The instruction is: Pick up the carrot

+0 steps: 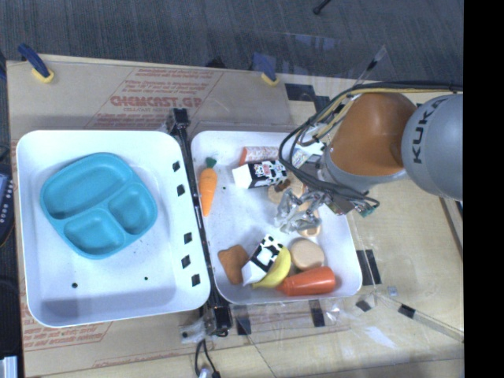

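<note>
The carrot [207,190], orange with a small green top, lies lengthwise along the left wall of the right bin [236,294], near the divider. My gripper [299,211] hangs over the middle-right of the same bin, well to the right of the carrot and apart from it, just above a small cluster of items. The orange-banded wrist [370,136] covers part of the bin's right side.
In the right bin are a cow-patterned carton [264,173], a second one [264,254], a banana [276,271], a red sausage-like piece [309,282], a tan bun [307,252] and a brown cookie [232,263]. The left bin [47,305] holds a blue divided plate [98,203].
</note>
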Controlling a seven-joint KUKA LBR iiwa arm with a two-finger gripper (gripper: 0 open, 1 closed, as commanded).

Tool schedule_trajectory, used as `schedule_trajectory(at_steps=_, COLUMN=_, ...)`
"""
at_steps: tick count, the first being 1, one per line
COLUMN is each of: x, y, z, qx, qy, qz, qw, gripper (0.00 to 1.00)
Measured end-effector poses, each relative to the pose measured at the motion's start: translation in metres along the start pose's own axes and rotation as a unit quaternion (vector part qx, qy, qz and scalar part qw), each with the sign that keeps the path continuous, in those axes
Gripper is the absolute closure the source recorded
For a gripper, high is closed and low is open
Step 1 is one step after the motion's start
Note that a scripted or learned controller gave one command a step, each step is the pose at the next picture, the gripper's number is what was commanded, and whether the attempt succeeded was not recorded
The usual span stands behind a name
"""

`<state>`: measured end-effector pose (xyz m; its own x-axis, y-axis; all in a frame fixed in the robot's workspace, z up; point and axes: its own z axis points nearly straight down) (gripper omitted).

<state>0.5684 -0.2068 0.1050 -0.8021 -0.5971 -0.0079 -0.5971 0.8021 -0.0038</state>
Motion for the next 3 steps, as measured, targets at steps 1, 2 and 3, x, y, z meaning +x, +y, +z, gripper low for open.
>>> schedule_trajectory(at_steps=1, x=-0.062, y=0.008, z=-0.019, qx=-0.001, qy=0.001, qz=-0.014, qw=0.9999, gripper=1.0)
schedule_trajectory(at_steps=2, x=-0.06, y=0.007, z=-0.018, qx=-0.001, qy=0.002, qz=-0.012, qw=0.9999, gripper=0.0)
schedule_trajectory(at_steps=3, x=-0.091, y=0.063, z=0.012, qx=0.0, qy=0.003, qz=-0.12, qw=0.9928, gripper=0.0)
